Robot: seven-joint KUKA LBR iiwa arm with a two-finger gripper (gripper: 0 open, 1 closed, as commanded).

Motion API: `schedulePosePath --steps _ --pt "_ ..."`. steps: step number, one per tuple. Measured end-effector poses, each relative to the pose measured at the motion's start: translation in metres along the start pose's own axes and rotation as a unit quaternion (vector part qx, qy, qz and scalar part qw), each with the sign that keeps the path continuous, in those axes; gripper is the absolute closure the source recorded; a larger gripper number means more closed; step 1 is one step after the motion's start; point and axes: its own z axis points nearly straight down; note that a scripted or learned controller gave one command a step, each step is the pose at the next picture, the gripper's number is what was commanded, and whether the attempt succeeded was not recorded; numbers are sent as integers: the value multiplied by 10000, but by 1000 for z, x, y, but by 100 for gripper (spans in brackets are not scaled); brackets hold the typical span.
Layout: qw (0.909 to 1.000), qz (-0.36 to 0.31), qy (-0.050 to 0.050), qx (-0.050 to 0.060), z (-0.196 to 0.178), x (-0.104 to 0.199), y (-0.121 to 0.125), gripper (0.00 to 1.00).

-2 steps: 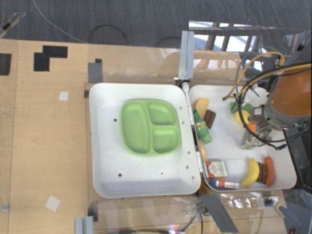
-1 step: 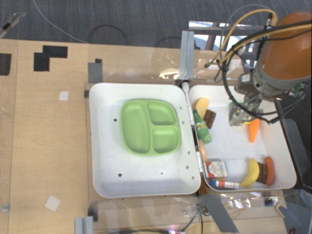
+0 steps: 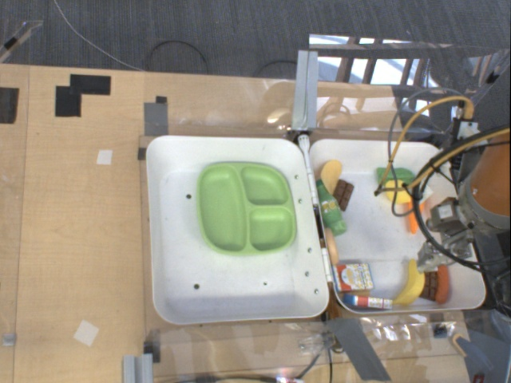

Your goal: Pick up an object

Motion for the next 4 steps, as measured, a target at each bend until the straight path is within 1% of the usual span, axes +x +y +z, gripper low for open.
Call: schedulePosePath --steps 1,2,3,4 --pt "9989 -477 -1 44 -61 -31 2 100" --pt "9995 -325 -10 40 -84 -80 5 100" --pt "9995 -309 -9 33 -83 -78 5 0" --pt "9997 -242 -12 12 68 -32 -7 0"
